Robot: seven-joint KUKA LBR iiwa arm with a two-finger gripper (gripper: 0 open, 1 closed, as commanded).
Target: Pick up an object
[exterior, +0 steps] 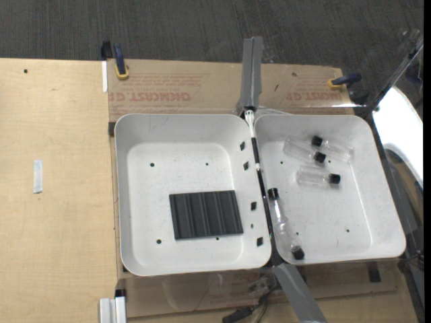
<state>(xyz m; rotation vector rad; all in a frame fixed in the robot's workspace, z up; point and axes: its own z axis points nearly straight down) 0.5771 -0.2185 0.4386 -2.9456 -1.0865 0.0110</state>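
Note:
The right bin (363, 234) holds several clear vials with black caps. Three lie close together near its back: one (300, 147), one (335, 153) and one (313, 177). Two more lie end to end along the bin's left wall, the upper vial (275, 208) and the lower vial (288, 241) near the front corner. In the left bin (135, 180), a dark ribbed rectangular pad (205, 214) lies flat in the front half.
Both bins rest on a cardboard sheet (175, 89) held by clamps at the back left (118, 62) and back right (343, 81). A grey metal bar (251, 73) stands behind the seam between the bins. A white curved part (404, 123) sits at the right edge.

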